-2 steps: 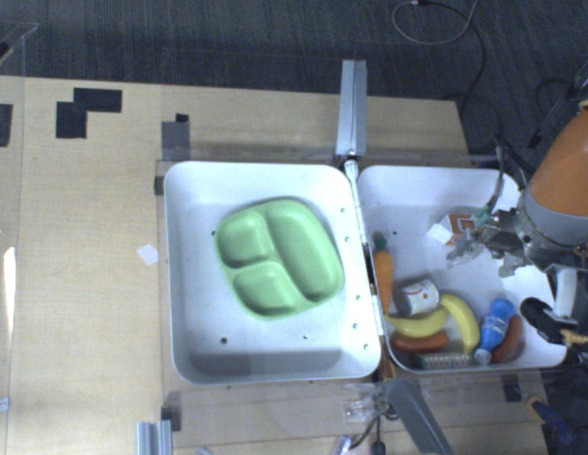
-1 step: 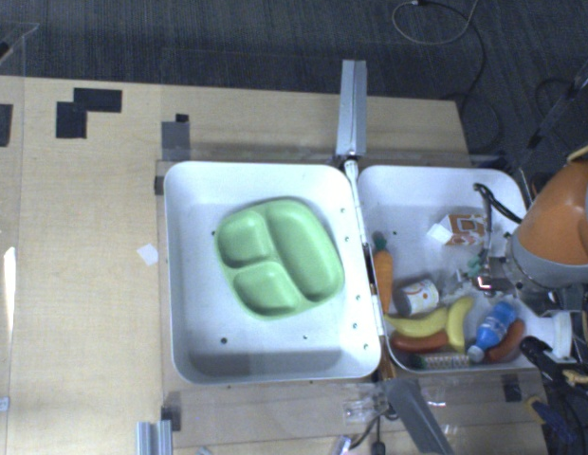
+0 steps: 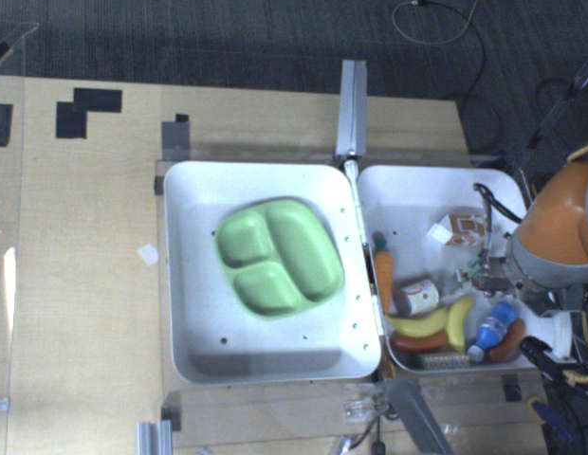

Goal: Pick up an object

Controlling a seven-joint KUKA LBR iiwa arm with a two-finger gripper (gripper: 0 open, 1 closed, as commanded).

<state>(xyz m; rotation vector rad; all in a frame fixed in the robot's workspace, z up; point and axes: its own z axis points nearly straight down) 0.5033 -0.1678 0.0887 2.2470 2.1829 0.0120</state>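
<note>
A green divided tray is noted in the left bin. In the right bin, a banana, bottle and carrot lie crowded just beside the jaws; jaw state cannot be told.

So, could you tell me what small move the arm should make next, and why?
Probably a short drop straight down toward the clutter. The gripper sits over the right bin, just above the blue bottle and yellow banana, with nothing seen between its fingers. The green tray lies in the left bin, farther off.
</note>
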